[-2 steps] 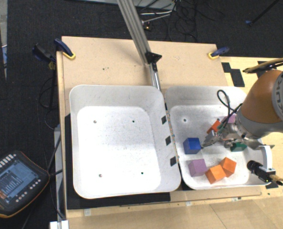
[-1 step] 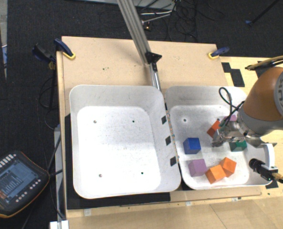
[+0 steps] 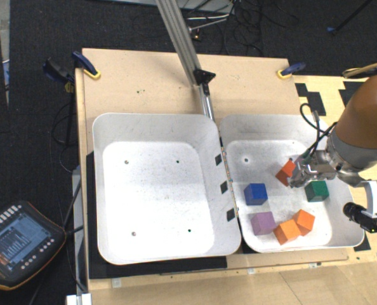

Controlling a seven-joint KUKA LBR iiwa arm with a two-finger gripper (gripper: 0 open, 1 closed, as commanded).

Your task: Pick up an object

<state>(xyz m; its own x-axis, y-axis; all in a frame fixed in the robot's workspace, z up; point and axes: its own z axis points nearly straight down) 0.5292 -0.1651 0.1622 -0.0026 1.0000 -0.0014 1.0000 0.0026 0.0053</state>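
The two-finger gripper (image 3: 301, 175) sits low in the right white bin (image 3: 272, 146), touching the small orange-red block (image 3: 286, 170) on its left side; whether it grips cannot be told.

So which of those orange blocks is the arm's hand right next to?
The lone orange block at the bin's upper middle, right beside the gripper. The other two orange blocks sit together by the near edge.
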